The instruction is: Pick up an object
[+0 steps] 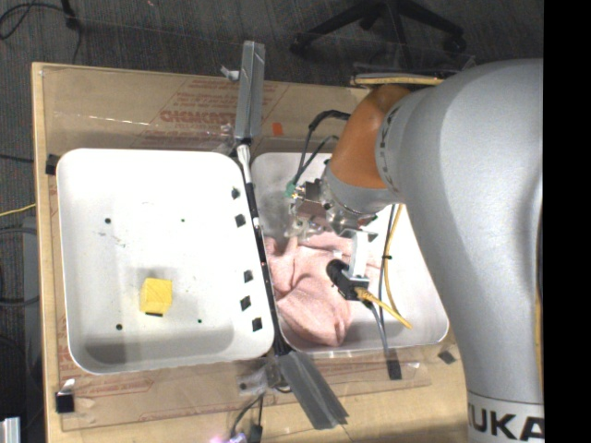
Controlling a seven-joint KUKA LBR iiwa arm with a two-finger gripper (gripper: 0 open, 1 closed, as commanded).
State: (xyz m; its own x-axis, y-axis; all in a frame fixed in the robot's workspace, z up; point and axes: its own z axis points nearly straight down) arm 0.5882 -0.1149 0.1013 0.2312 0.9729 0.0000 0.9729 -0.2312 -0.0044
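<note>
In the right bin [420,317], my arm [480,201] comes in from the right and bends down over the back left part, grey with the orange band [365,146] showing just above the wrist. My pincer [309,221] sits low at the bin's rear left, close to the divider between the two bins, right at the upper edge of a pink cloth [309,289]. Can't tell how far apart the pincer tips are, wrist hardware and cables cover them, and can't tell if anything is gripped. The pink cloth lies crumpled across the left and middle of the right bin, bunched up against the left wall, reaching toward the front edge. A black piece on the wrist with yellow cable [383,305] hangs over the cloth's right side. Left bin [92,178] holds a small yellow block [155,296], front left of centre, lying flat, well apart from the pincer and from the walls. Both bins sit side by side on a wooden bench [46,247]. A grey metal bar [249,90] runs up from the gap between the bins at the back, another sticks out at the front. Dark carpet and an office chair base [388,17] behind the bench.
</note>
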